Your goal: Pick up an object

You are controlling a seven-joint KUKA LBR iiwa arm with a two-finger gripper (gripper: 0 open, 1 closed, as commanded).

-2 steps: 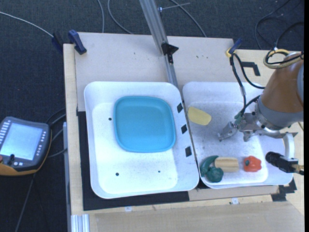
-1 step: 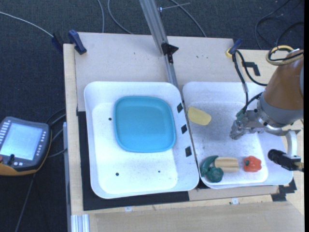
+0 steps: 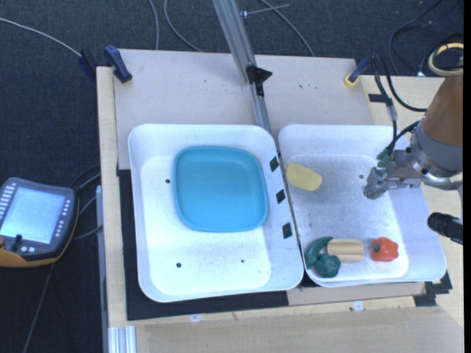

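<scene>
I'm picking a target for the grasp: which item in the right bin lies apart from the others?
The yellow piece, alone near the bin's upper left; the green, tan and red items cluster along the bottom edge.

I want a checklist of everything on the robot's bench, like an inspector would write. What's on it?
Surface: wooden bench bearing a left bin and a right bin, side by side.
Job's things: in the right bin, a yellow piece near its left wall; a green vegetable, tan block and red pepper along its near edge.
Clutter: a blue plate in the left bin.
Grippers: end effector over the right bin, nothing seen between its fingers.
Cables: black cables on the floor.
Surroundings: dark carpet, a handheld screen at left, blue clamps on the bench.
</scene>
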